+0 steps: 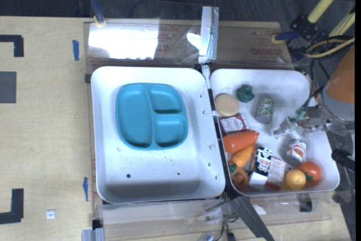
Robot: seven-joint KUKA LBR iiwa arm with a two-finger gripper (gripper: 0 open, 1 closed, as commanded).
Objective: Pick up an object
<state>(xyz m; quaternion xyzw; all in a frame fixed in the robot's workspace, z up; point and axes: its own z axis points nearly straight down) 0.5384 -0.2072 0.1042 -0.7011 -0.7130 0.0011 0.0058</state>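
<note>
The arm [341, 93] reaches in from the right edge, its orange band uppermost, gripper [292, 124] lowered and pointing left.

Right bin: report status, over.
Two-finger gripper low over right white bin, nothing visibly held. Small can beside it. Blue divided tray in left bin.
</note>
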